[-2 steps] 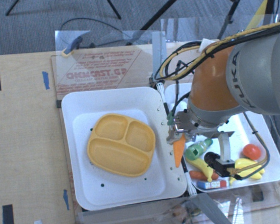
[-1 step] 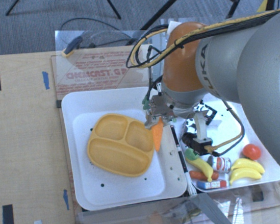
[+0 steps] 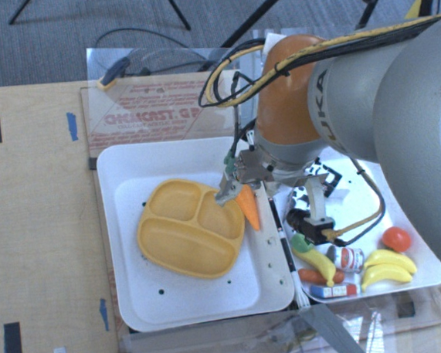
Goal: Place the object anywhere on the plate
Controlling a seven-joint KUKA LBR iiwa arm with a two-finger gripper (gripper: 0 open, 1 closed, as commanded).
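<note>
Carrot [image 3: 248,208] hangs point-down just off the right rim of the yellow plate [image 3: 187,233], over the left bin [image 3: 124,220], and you can see why: the gripper [image 3: 232,180] sits right above it, w/ the metal fingers [image 3: 228,188] coming down at the carrot's top end. Looks like they're pinching the stalk end, since the carrot stands near-upright instead of lying flat, but the contact spot is small and partly hidden by the wrist, so treat that as probable only. Plate is a three-part tray, tilted diag in the bin; nearest compartment lies just left of the carrot tip. Judging from that, you're mid-carry, w/ only a short shift left needed before release. Carrot itself: orange, tapered, smooth toy plastic, short, likely light. Right bin [image 3: 410,215] holds bananas [image 3: 384,266], a tomato [image 3: 396,238] and other toy food.
</note>
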